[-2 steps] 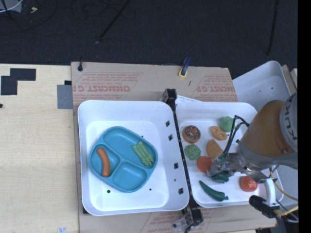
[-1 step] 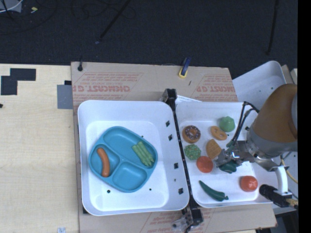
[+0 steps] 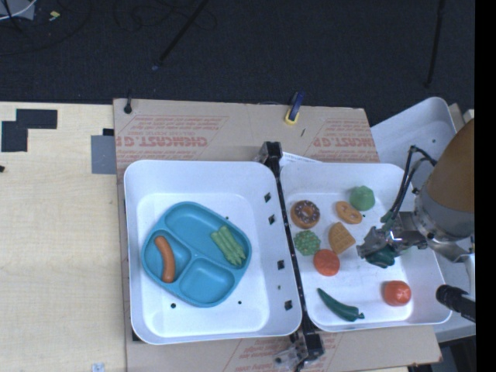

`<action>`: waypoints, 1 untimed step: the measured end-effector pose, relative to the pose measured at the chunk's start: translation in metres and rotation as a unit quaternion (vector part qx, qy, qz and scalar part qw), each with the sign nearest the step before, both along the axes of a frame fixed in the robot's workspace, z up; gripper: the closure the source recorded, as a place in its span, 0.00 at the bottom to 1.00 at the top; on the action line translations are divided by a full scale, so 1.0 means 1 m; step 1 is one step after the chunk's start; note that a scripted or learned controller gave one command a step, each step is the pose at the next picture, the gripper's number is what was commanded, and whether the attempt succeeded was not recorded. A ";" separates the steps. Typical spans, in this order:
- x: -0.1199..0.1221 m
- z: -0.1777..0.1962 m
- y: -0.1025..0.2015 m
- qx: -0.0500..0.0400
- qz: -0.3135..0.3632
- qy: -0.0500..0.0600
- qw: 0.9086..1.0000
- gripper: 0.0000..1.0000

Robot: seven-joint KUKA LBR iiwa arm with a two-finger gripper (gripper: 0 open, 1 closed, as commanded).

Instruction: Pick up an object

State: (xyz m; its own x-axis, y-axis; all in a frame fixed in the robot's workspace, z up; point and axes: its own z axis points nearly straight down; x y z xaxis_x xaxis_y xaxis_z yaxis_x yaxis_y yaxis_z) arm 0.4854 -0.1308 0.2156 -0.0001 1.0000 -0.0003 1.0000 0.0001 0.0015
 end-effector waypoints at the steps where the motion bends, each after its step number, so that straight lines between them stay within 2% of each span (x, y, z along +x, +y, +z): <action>1: 0.000 0.012 0.000 0.001 0.001 0.001 1.000 1.00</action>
